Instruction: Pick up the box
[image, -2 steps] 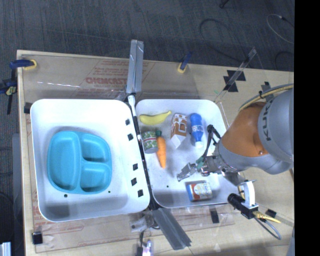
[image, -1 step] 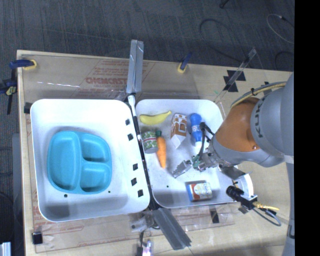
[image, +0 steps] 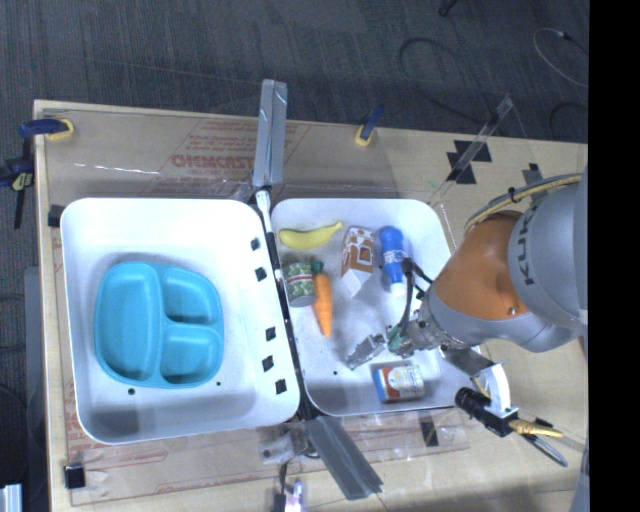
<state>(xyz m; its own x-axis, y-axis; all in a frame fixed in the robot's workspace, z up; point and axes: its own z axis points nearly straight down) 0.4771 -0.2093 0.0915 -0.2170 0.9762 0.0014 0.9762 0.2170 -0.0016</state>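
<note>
Grey and orange, the arm (image: 505, 280) reaches from the right with its gripper (image: 372, 346) low in the right bin (image: 432, 215), fingers' state I cannot tell, while the box (image: 358, 251) lies ungrasped at upper centre beside the banana (image: 308, 236).

Small brown-and-white cardboard box (image: 358, 251), printed front facing up, lies flat in right white bin (image: 440, 225), upper middle, between yellow banana (image: 309, 236) and blue bottle (image: 391, 250).

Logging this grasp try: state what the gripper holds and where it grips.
Nothing is held. The gripper hangs over the right bin's floor, and the box sits apart from it, near the banana.
</note>
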